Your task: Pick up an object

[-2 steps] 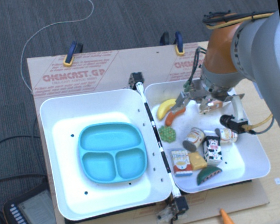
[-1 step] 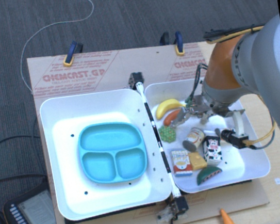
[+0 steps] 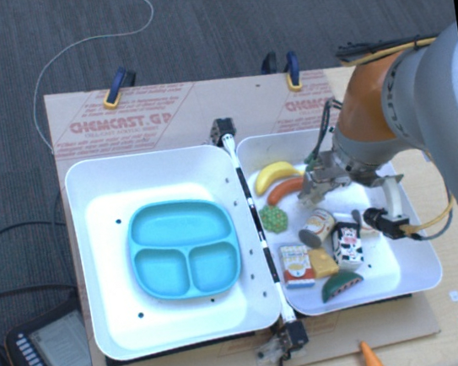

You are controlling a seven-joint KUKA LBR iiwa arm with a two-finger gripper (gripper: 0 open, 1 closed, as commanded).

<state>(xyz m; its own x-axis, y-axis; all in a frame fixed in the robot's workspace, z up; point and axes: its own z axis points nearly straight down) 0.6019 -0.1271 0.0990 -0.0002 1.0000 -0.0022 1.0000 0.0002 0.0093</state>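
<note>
Approach step. Gripper (image 3: 321,179) low in the right bin (image 3: 421,273), just beside banana (image 3: 274,173) and orange sausage (image 3: 285,190) (claw state: cannot tell). Next: settle over one toy, close.

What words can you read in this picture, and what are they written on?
"CHEMCAST GP", in red, on the brown board under the bins, top left.
Red letters of the same look on the board near the yellow clamp: cut off by the arm, unreadable.
Small carton in the right bin: print too small to read.
</note>
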